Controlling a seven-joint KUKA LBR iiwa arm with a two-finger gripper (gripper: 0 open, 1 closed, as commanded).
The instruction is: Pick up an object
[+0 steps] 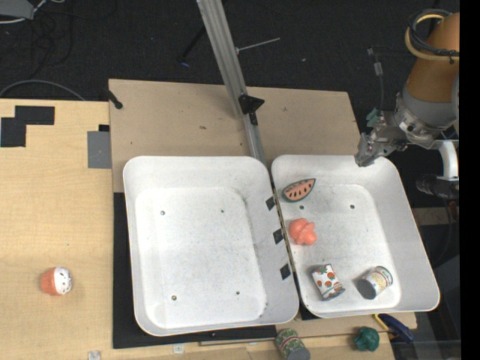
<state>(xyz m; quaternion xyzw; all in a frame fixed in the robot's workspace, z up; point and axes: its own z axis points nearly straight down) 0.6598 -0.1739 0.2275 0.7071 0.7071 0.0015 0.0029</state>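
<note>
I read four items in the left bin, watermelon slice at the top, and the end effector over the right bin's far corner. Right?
Not quite. In the camera view the four items, with the watermelon slice at the top, lie in the right bin, not the left bin. The end effector is over the right bin's far corner, as you said.

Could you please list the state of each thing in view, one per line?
tool: over the right bin's far rim, holding nothing visible
watermelon slice: lying flat in the right bin
pink toy: resting by the right bin's left wall
spotted box: tilted on the bin floor
can: on its side
left bin: sitting beside the right bin
</note>
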